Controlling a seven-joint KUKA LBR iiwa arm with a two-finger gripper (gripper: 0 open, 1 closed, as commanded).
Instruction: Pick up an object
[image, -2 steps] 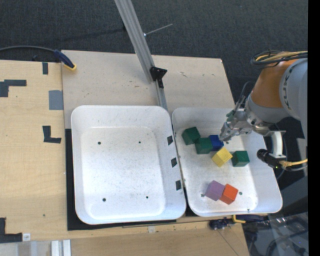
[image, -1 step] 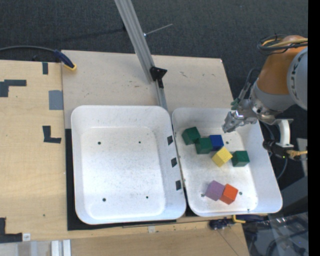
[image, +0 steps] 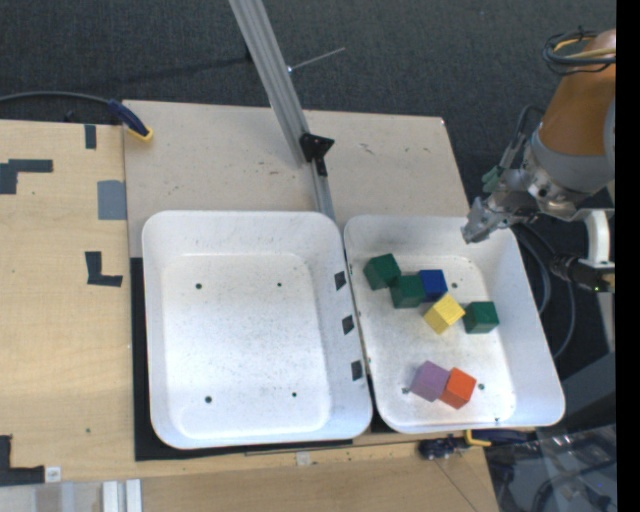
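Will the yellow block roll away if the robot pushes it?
Probably not: the yellow block looks like a flat-faced cube, so it should slide rather than roll. It seems stiff and likely light. It touches the blue block, so a push might nudge that too.

Blocks (image: 432, 292) crowd the right bin's (image: 530, 330) middle — its far corner seems open.

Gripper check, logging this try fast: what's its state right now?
Gripper: cannot be told; it hovers at the right bin's upper right rim, with no block seen in it.
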